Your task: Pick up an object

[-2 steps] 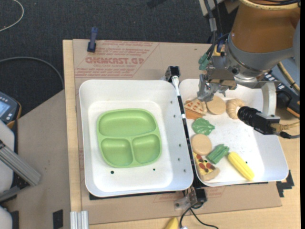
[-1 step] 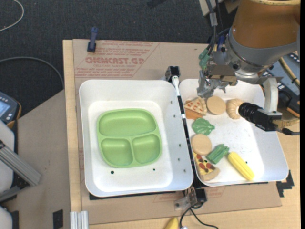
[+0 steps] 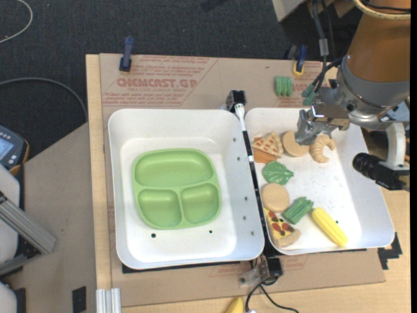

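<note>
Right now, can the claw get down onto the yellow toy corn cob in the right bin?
Probably yes: the yellow toy corn cob lies uncovered near the bin's front edge, with the claw farther back over the pastries.

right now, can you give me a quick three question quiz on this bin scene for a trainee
1. True or false: the green three-compartment plastic plate lies in the right shallow white bin.
2. Which item lies nearest the gripper? A) yellow toy corn cob B) tan toy croissant C) toy pizza slice at the front edge
3. Fill in: beside the corn cob, on its left, lies a bunch of toy green ____.

Key
1. False; it lies in the left shallow white bin.
2. B
3. beans
</note>
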`<state>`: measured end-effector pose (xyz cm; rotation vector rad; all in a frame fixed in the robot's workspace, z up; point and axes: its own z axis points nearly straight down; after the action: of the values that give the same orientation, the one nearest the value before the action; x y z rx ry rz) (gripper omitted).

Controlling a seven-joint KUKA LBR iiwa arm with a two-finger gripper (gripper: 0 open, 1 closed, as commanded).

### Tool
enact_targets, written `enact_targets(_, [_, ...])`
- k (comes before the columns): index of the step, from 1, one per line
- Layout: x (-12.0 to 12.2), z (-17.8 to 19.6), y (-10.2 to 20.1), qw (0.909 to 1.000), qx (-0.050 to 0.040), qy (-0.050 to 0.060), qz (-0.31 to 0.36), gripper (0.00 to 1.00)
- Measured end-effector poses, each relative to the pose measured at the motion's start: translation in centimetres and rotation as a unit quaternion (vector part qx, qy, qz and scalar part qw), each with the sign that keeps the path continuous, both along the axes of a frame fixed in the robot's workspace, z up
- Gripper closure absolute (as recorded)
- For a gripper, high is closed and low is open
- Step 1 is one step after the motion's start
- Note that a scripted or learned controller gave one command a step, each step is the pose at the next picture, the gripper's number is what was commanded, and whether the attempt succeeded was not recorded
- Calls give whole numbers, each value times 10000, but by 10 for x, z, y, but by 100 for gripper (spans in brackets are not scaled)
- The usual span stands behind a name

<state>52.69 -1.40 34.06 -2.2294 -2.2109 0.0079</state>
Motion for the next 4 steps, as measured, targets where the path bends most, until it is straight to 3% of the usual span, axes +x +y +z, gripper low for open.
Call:
enact_targets(1, [-34,17,-83,10000,-3,-27,-8,100])
enact_targets(2, [44,52,40,9999,29,-58,107,100])
enact_targets(3, [-14,-15,106,10000,22,23,82,100])
enact_targets(4, [-10,0,102,10000,13,-43,44,100])
